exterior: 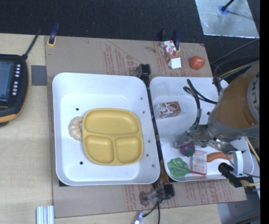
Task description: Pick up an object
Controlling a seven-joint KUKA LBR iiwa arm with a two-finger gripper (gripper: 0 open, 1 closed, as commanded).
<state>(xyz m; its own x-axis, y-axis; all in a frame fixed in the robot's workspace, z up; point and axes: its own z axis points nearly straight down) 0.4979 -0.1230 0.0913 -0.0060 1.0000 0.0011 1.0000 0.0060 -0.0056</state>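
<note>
My gripper (187, 143) reaches into the right bin (172, 90) from the right, low over a small purple item (187, 149) near the bin's front half. A brown and white packet (167, 109) lies further back in that bin. Along the front wall lie a green leaf-shaped toy (178, 166), a red and white carton (199, 162) and an orange carrot-like piece (217, 157). The arm's orange band and grey wrist hide the right side of the bin.
The left bin (64, 125) holds a yellow divided plate (112, 136) with a beige pastry-like toy (75, 127) at its left. Behind the bins sit a small carton (170, 52) and a red ball (197, 62). A teach pendant (3, 87) lies at the far left.
</note>
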